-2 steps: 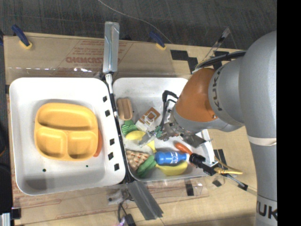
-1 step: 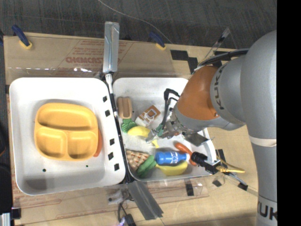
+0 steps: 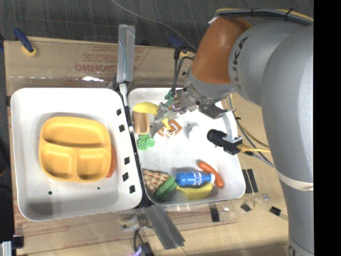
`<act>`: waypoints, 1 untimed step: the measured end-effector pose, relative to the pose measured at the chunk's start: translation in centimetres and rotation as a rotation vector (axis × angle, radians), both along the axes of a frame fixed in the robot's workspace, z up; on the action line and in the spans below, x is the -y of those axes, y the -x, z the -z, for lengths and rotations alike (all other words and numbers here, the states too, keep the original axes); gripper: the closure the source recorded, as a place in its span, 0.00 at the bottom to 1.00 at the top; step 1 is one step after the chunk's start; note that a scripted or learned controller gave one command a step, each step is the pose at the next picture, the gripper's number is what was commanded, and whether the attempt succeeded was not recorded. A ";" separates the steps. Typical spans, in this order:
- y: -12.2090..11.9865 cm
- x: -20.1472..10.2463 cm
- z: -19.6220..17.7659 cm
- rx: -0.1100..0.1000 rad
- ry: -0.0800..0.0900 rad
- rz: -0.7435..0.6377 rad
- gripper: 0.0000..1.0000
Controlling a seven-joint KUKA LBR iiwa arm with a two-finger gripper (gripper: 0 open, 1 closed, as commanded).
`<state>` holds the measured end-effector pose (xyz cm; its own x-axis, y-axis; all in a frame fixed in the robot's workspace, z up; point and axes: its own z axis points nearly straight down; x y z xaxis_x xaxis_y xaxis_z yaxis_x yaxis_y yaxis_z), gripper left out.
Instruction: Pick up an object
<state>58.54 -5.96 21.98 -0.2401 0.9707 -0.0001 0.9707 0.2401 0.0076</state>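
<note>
- We see the gripper (image 3: pixel 169 111) low in the right bin (image 3: pixel 234 188), at its upper left corner; we cannot tell whether its jaws stand apart or together.
- The nearest things sit just to the left of and below it: a yellow piece (image 3: pixel 145 109), a brown cylinder (image 3: pixel 140 122) standing upright, and an orange-and-white item (image 3: pixel 171 128) directly beneath.
- We judge a short drop would reach that item.

The big grey arm (image 3: pixel 277 89) hides the right bin's (image 3: pixel 234 183) far corner. The gripper (image 3: pixel 169 110) is too small and cluttered to read. The blue bottle (image 3: pixel 194 178) covers part of a banana (image 3: pixel 196 192).
</note>
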 end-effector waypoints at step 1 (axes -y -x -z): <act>-0.1 -3.6 -13.9 0.000 0.002 -0.055 1.00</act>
